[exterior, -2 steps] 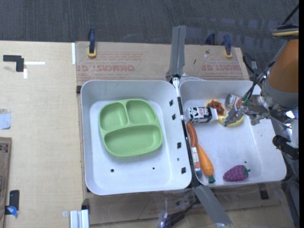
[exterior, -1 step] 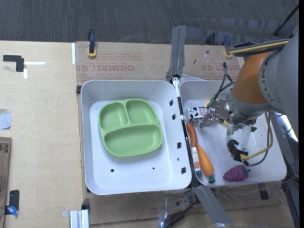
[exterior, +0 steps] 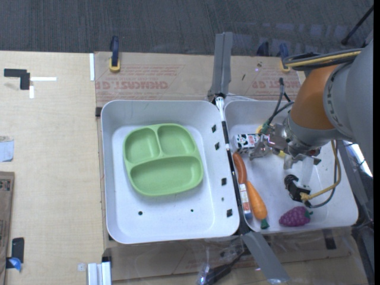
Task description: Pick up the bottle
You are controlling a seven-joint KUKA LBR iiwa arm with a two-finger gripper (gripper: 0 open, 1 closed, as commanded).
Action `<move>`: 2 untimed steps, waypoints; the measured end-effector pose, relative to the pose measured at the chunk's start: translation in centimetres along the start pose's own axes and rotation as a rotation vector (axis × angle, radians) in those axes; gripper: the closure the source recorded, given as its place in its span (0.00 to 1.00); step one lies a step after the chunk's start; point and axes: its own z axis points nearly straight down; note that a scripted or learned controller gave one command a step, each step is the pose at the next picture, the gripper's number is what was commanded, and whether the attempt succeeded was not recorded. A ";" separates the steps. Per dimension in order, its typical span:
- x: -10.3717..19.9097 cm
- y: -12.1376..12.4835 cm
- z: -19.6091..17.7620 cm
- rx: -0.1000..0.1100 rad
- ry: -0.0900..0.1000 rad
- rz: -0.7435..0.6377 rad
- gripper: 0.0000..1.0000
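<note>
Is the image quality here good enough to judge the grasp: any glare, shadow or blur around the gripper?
Camera view: lighting even and soft, with only faint shadows inside the white bins; the green plate is sharp; the arm near the right edge looks large and slightly soft; the gripper is small and cluttered by cables, so finger state by the bottle is unclear.

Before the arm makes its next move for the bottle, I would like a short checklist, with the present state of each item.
1. Bottle located, in the right bin near the divider: ok.
2. Tool close to the bottle: ok.
3. Bottle between the tool's fingers: cannot tell.
4. Bottle upright: not ok, it lies on its side.
5. Carrot and hot dog apart from the bottle: carrot ok, hot dog very near.
6. Purple grapes away from the tool: ok.
</note>
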 end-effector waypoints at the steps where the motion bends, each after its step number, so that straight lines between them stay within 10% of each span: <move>1: -6.0 4.7 -20.4 -0.002 -0.002 -0.015 0.00; 2: -8.4 12.5 -18.1 -0.002 -0.002 0.025 0.00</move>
